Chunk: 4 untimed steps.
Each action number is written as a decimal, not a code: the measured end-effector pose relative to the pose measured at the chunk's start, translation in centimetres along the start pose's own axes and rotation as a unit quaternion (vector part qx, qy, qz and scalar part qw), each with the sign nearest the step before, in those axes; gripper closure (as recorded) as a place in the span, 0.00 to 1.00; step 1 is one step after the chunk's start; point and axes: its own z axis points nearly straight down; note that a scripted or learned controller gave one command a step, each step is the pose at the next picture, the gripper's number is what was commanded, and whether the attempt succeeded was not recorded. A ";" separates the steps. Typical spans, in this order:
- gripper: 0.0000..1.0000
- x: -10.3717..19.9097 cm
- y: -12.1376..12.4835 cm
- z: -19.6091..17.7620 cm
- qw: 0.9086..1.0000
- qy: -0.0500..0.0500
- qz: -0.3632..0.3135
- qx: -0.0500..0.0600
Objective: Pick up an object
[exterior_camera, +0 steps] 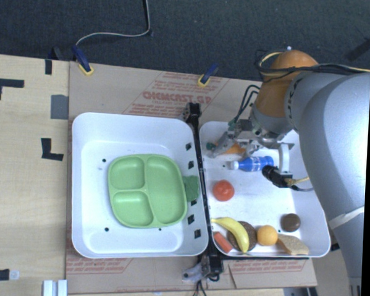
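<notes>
My arm [334, 140] comes in from the right and bends down over the upper part of the right bin [319, 244]. My pincer [234, 144] is low near the bin's upper left corner; whether it is open or closed I cannot tell. Just beside it lies a bottle with a blue label [252, 164]. Lower, apart from it, is a red tomato [223, 190]. Along the bottom edge lie a banana [235, 230], an orange [267, 234], a carrot [222, 241] and a brown ball [290, 222]. The left bin [87, 188] holds a green divided plate [147, 190].
</notes>
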 end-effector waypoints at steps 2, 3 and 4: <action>0.00 0.1 0.0 0.0 1.000 -0.002 0.001 0.000; 0.00 0.1 0.0 0.0 1.000 -0.001 0.000 0.000; 0.00 0.2 0.0 0.0 1.000 -0.002 0.001 0.000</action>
